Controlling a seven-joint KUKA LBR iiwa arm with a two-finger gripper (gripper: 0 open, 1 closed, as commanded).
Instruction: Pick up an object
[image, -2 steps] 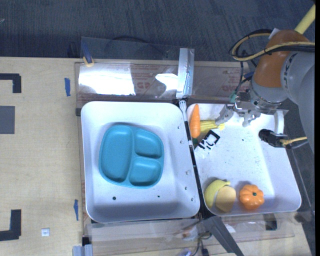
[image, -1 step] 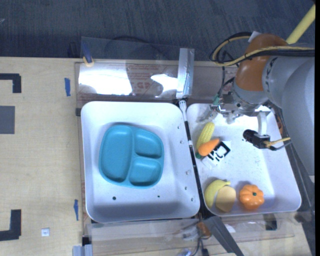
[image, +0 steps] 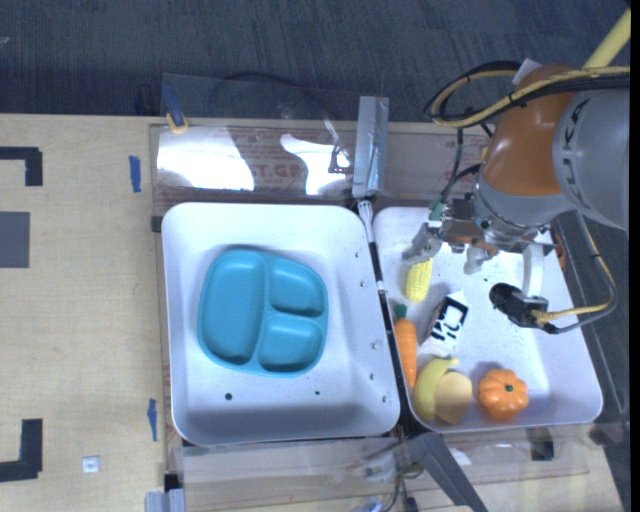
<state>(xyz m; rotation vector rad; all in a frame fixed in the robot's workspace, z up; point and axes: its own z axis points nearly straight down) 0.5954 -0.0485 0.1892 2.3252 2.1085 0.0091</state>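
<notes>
Gripper (image: 447, 248) jaws spread wide, apparently gripping nothing, just above corn cob (image: 418, 279).

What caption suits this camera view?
Gripper open above corn in the right bin; blue tray in left.

The grey arm comes in from the upper right, its orange band (image: 527, 140) sitting just above the wrist. The wrist points downward over the far end of the right bin (image: 570, 385), the landmark here. The gripper (image: 448, 252) hangs below it, its two pale fingers (image: 424, 243) spread apart, one toward the bin's left wall, the other nearer its middle. Nothing shows between them. Cables loop around the wrist.
</notes>
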